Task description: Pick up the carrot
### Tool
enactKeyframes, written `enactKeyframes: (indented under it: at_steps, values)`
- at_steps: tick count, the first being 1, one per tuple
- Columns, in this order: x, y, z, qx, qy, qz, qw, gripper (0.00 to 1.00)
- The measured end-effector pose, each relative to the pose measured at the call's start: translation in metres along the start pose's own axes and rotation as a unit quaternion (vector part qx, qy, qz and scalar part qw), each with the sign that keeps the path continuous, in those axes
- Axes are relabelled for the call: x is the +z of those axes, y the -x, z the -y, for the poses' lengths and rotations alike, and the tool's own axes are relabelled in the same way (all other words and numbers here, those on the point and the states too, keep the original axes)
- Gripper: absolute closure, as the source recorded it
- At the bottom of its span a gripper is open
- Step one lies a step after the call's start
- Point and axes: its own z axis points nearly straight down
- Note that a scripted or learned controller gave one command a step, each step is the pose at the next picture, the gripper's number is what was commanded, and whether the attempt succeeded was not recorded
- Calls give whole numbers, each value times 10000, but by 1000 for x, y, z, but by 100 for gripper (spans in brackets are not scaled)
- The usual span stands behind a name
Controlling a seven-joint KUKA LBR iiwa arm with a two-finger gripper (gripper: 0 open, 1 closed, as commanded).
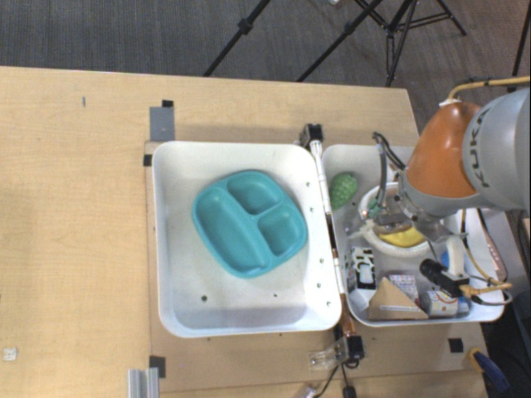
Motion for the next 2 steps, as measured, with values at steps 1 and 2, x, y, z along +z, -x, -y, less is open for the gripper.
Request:
enactKeyframes:
  at_steps: [1, 2]
  values:
    - [-14, 63, -5, 1928, -72, -53, 9812, 0]
    - [6, 96, -36, -73, -253, -207, 9994, 0]
